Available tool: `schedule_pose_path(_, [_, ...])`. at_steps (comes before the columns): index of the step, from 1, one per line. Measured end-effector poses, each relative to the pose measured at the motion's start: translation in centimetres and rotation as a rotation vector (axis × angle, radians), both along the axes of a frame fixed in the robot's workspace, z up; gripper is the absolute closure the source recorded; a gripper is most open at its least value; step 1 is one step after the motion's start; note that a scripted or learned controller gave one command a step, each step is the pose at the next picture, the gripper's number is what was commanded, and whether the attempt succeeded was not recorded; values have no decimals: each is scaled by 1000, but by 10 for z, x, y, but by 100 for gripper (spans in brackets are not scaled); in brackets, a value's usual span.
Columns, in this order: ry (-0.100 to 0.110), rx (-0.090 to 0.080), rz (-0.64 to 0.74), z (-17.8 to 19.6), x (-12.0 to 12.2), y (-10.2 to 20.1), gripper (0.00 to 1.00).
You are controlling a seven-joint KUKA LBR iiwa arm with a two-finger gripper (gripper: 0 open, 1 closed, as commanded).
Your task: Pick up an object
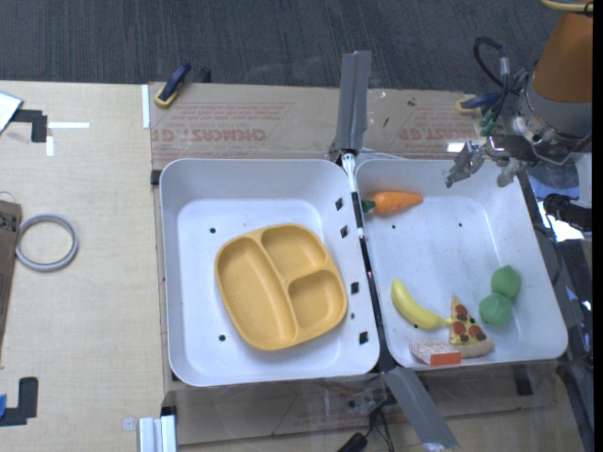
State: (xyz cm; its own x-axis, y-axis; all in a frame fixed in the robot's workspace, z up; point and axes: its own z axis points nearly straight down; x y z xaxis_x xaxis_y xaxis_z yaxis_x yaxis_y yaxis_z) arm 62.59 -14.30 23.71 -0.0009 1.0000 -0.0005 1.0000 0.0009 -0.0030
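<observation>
The right bin [528,243] holds several toy foods. An orange carrot [394,201] lies near its far left corner. A yellow banana [417,307], a pizza slice [465,326] and a pale wafer block [435,353] sit close together at its front. Two joined green balls [500,297] rest by the right wall. My gripper [482,169] hangs over the bin's far right edge, above and to the right of the carrot. Its fingers [461,169] are open and bare.
The left bin [188,205] carries a yellow divided plate [281,285]. A grey divider post [353,102] rises between the bins at the back. A tape roll [44,242] lies on the bench at left, and a blue clamp [172,85] sits on the cardboard.
</observation>
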Motion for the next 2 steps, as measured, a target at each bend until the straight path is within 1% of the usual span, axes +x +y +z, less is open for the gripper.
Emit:
schedule_pose_path(1, [-4,-2,104,8,20,-30,0])
schedule_pose_path(2, [-4,-4,106,17,21,-30,100])
